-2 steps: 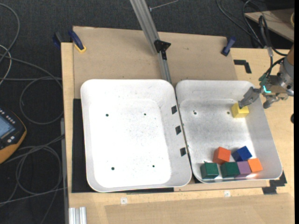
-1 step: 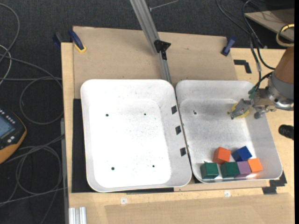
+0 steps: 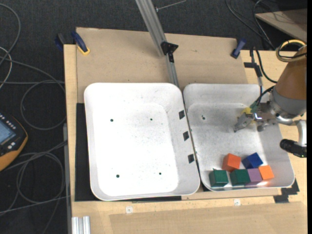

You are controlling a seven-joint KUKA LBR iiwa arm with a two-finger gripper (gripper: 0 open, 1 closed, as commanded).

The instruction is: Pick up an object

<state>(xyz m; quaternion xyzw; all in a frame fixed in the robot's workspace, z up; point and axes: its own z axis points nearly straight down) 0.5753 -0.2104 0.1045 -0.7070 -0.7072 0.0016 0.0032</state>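
Observation:
Several small blocks sit bunched at the near edge of the right bin point(image 3: 214, 101): an orange block point(image 3: 232, 161), a blue block point(image 3: 252, 160), a second orange block point(image 3: 266, 172), a purple block point(image 3: 254, 175) and two green blocks point(image 3: 219, 178) point(image 3: 239, 177). My gripper point(image 3: 241, 122) hangs over the middle right of that bin, well above and behind the blocks, pointing left. Nothing shows between its fingers.
The left bin point(image 3: 97, 130) lies beside the right one on the wooden bench. A slanted metal rail point(image 3: 155, 28) runs down to the gap between the bins. Blue clamps point(image 3: 80, 42) point(image 3: 238, 48) grip the board's far edge. Cables lie on the floor at left.

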